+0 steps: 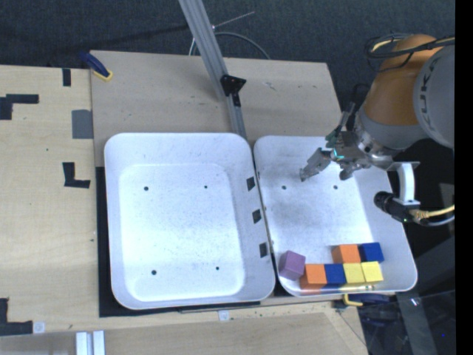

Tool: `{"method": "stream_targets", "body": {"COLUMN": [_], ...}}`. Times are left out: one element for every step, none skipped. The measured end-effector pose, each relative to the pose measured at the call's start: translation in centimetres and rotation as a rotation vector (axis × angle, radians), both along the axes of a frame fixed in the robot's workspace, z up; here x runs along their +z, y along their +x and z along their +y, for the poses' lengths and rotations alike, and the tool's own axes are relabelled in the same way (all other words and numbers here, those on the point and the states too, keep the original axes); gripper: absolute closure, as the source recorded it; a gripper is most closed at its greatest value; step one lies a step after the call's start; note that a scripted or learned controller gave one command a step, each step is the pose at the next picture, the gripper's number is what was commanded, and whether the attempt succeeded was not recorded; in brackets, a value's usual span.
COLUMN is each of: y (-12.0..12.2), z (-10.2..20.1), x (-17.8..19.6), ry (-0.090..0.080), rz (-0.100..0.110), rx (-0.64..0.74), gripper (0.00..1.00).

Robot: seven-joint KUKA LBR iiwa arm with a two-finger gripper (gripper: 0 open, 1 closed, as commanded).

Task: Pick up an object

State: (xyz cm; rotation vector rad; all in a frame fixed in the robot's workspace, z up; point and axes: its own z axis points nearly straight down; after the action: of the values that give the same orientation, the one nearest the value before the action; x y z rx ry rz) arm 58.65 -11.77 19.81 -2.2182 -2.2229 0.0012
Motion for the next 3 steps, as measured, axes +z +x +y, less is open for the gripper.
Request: {"method": "stream_targets", "body": {"y": [1.0, 1.1, 1.1], "z": [2.0, 2.8, 2.8], "x": [-8.7, -10.8, -9.7], "ry": [0.001, 0.000, 0.001], "rz": [0.007, 0.003, 0.002], "rx": [0.000, -0.001, -0.001], "gripper": [0.00, 0.00, 1.00]}}
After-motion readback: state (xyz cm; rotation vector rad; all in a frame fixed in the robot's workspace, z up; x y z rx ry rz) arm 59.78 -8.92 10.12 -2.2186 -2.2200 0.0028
